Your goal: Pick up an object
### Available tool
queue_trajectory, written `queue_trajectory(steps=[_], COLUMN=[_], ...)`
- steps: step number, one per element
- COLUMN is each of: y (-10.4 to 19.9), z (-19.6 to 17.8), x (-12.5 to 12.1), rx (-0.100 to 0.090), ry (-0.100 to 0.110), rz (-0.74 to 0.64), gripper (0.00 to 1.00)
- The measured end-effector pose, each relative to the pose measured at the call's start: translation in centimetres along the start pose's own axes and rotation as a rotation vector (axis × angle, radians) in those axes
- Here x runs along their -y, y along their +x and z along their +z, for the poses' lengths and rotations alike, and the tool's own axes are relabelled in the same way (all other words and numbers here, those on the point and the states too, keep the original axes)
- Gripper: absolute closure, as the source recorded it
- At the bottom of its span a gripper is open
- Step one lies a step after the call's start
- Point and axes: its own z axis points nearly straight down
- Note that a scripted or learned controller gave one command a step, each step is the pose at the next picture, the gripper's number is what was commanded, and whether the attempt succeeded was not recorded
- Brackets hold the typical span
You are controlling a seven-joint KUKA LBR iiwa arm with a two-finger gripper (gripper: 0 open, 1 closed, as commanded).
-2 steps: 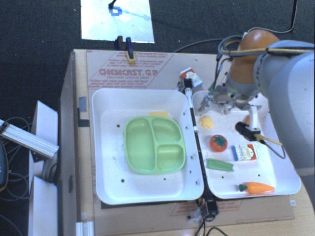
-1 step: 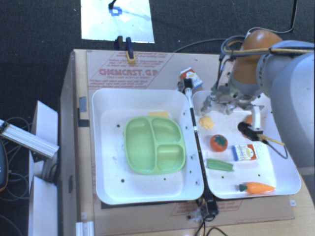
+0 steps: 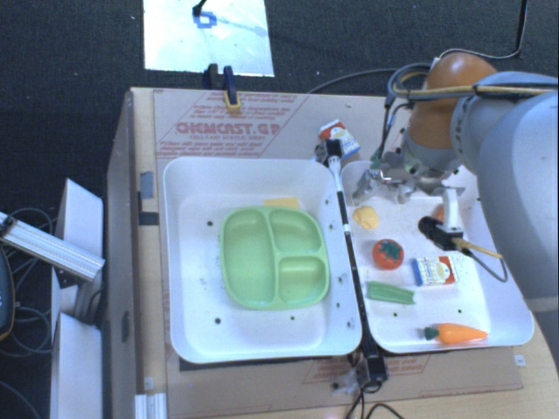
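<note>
The hand (image 3: 385, 182) hovers at the far end of the right bin (image 3: 493, 308), close to the wall that divides it from the left bin (image 3: 196, 321). From this slant I cannot tell whether it is apart or together, and nothing shows clamped in it.

The likeliest target, by my read, is the yellow lump (image 3: 365, 217), just beside the hand on the near side and close to the divider. The tomato (image 3: 388, 252) sits a little further toward the front, then a little box (image 3: 434, 271), a green bean (image 3: 390, 293) and a carrot (image 3: 455, 333) near the front rim.

Here is the worry. That lump is small and rounded, so a slightly off-centre descent could squirt it sideways. It is also tucked near the wall, so one side of the hand may land on the rim. The tomato would roll at a nudge. The green plate (image 3: 275, 256) next door is well apart and safe.
</note>
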Motion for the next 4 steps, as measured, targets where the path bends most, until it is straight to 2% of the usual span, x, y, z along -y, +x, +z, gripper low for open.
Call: queue_trajectory(steps=[3,4], y=[0.0,0.0], z=[0.0,-1.1], x=[0.0,-0.1], rx=[0.0,0.001], ry=[-0.001,-0.004], rz=[0.0,-0.001], gripper=[0.0,1.0])
